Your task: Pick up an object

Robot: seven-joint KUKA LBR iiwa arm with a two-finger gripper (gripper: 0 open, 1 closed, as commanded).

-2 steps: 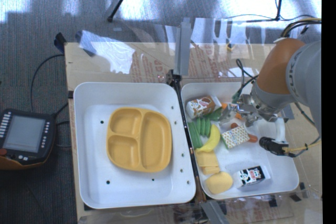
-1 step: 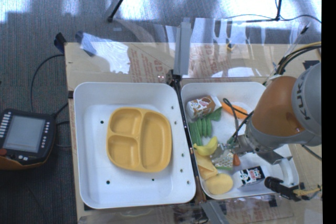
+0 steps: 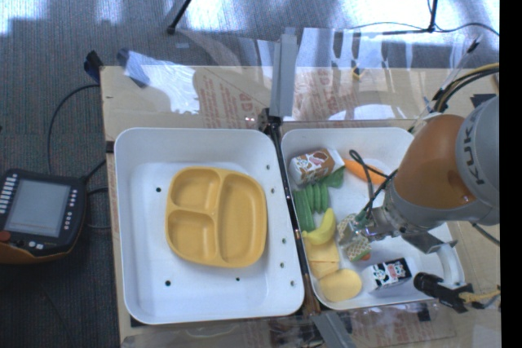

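From my screen, the left bin (image 3: 130, 175) holds a yellow divided plate (image 3: 217, 217). The right bin (image 3: 383, 134) has a banana (image 3: 323, 228), green beans (image 3: 304, 206) and a milk carton (image 3: 388, 274). The gripper (image 3: 356, 239) sits over them; can't tell its opening.

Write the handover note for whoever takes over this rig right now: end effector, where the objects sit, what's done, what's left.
End effector: down low in the right bin, among the toy food; I cannot tell from this angle whether it grips anything.
Right bin: banana, green pea pods, carrot, small printed carton at the far side, yellow pieces at the near side, black-and-white milk carton near the front.
Left bin: a yellow divided plate.
Done: arm has reached the pile.
Left: confirm a grasp and lift one object clear.
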